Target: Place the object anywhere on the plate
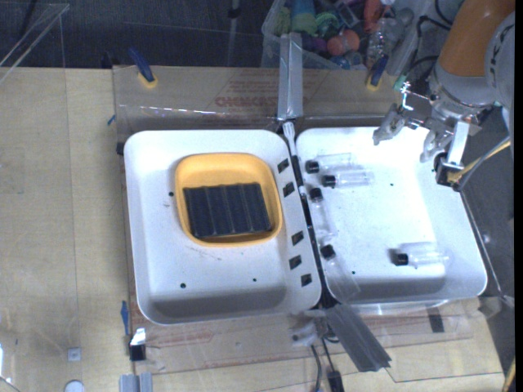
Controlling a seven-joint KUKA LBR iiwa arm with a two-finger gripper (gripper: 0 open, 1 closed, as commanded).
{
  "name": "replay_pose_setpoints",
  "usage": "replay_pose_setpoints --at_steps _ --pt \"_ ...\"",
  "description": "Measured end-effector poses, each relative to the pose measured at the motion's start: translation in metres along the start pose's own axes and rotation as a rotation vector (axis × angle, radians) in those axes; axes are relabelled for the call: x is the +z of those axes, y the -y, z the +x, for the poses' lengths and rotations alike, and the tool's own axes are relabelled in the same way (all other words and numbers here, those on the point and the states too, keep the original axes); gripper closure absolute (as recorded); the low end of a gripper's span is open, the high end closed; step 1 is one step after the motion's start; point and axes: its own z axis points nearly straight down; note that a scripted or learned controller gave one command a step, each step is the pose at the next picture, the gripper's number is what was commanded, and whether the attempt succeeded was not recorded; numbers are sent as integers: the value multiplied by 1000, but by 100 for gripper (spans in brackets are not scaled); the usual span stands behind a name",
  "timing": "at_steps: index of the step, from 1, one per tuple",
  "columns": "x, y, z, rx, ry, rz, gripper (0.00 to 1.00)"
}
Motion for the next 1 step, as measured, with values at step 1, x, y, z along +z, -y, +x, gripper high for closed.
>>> replay_pose_setpoints --at_steps 1 --pt "-20 -15 -56 -89 0 -4 0"
